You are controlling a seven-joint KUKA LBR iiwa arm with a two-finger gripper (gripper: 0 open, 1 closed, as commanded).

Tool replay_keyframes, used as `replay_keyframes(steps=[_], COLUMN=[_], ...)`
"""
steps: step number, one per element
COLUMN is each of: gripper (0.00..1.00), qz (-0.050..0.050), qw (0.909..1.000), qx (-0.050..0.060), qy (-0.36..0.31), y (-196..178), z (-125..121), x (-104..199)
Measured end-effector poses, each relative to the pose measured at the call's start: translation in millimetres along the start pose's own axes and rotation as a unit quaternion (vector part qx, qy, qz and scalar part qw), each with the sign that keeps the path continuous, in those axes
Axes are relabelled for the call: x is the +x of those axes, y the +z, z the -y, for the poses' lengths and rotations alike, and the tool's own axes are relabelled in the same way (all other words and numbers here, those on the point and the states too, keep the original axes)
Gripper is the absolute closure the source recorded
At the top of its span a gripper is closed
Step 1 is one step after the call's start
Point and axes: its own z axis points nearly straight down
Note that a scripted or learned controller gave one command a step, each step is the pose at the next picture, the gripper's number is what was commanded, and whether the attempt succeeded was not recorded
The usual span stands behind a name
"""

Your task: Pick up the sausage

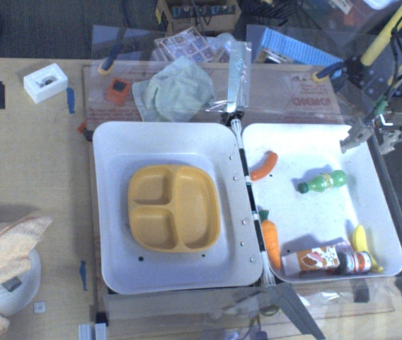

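Lying near the left wall of the right bin (392, 246), in its upper half, the sausage (263, 165) was a short orange-red curve, one end pointing up and right, the other down toward the divider between the bins. It sat clear of the other toys: the green bottle (323, 182) was well apart to its right, the carrot (270, 241) lay lower along the same wall, and the sauce bottle (326, 260) and banana (362, 240) were down in the near corner.

It looked like a small toy, so probably light and fairly stiff, with a smooth rounded skin that could squirt out of a pinch. The best hold seemed to be across its middle, squeezing its narrow width, with the fingers set square to its slanted axis. The lower end was near the wall, which left less room for a finger there.

The gripper (360, 134) hung at the bin's upper right corner, well apart from the sausage; whether it was open or closed could not be told. The left bin (109, 261) held a yellow tray (175, 208).
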Motion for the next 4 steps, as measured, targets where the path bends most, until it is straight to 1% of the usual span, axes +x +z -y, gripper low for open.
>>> replay_keyframes(steps=[1, 2, 3, 4], gripper=[0.00, 1.00, 1.00, 1.00], qz=[0.000, 0.000, 0.001, 0.000], qw=[0.9988, 0.9989, 0.9984, 1.0000], qx=[-0.001, 0.000, -0.001, 0.001], qy=[-0.050, -0.048, 0.056, 0.001], y=[154, 145, 53, 21], z=[22, 23, -11, 20], x=[-17, -19, 40, 72])
